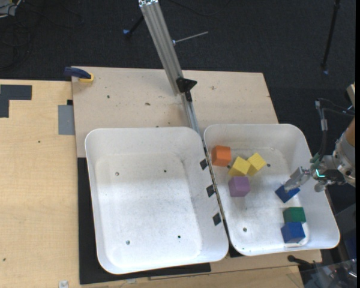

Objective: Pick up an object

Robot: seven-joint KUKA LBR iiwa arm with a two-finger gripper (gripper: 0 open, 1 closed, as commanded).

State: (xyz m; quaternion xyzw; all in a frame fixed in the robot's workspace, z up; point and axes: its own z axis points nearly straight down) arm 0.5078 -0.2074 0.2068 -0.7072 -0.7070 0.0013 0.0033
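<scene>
The right bin (300,137) holds several blocks: an orange one (221,155), two yellow ones (240,166) (257,162), a purple one (239,186), a green one (294,214) and a blue one (293,231). A second blue block (286,192) lies tilted near the bin's right side. My gripper (308,183) reaches in over the right rim, low above the bin floor, and stands open. This tilted blue block sits at the tip of the left finger (297,177), not between the two fingers.
The left bin (108,143) lies beside the right one, with a divider carrying black clips (209,189) between them. A slanted metal rail (165,47) rises behind the bins. The wooden bench (30,179) extends to the left.
</scene>
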